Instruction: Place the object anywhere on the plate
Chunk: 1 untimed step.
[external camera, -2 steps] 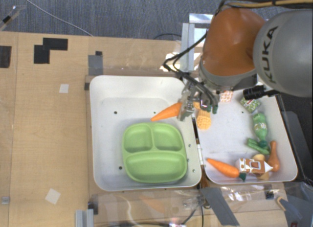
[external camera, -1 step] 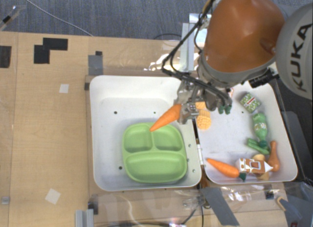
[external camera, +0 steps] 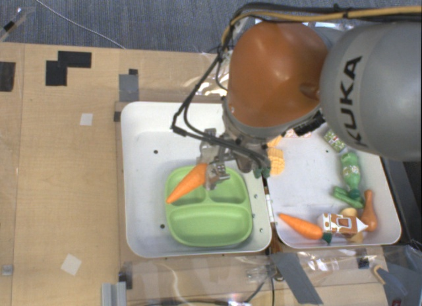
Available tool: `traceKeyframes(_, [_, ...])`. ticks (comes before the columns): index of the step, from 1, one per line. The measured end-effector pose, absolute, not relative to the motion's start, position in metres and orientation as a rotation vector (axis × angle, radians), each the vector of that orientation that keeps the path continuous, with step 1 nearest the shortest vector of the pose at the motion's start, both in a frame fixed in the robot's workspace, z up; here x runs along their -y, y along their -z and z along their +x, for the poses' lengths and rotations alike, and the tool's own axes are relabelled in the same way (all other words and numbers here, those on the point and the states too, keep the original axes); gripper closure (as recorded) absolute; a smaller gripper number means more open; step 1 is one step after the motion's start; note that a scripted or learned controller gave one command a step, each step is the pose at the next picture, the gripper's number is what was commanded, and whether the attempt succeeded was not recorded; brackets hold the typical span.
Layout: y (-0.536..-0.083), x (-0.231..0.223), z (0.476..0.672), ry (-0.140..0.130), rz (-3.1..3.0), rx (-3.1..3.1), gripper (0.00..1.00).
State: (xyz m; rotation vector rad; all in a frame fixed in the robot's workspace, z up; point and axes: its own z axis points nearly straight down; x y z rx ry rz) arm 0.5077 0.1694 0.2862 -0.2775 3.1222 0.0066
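Carrot (external camera: 186, 183) lies tilted on the green plate (external camera: 210, 222) in the left bin (external camera: 142, 166); gripper (external camera: 216, 174) touches its upper end, whether clamped I cannot tell.

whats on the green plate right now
A carrot lies tilted across the green plate, over its upper left compartment and rim. The gripper sits at the carrot's upper end. The arm covers the bin area behind the plate.

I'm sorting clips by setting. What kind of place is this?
Probably a robot lab bench, not a kitchen: an industrial KUKA arm over taped-down white bins, with toy food such as a carrot on a green plate.
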Motion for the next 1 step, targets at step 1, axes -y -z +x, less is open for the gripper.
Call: traceKeyframes(1, [-0.2871, -0.1672, 0.5086, -0.005, -0.27, -3.121, 0.0])
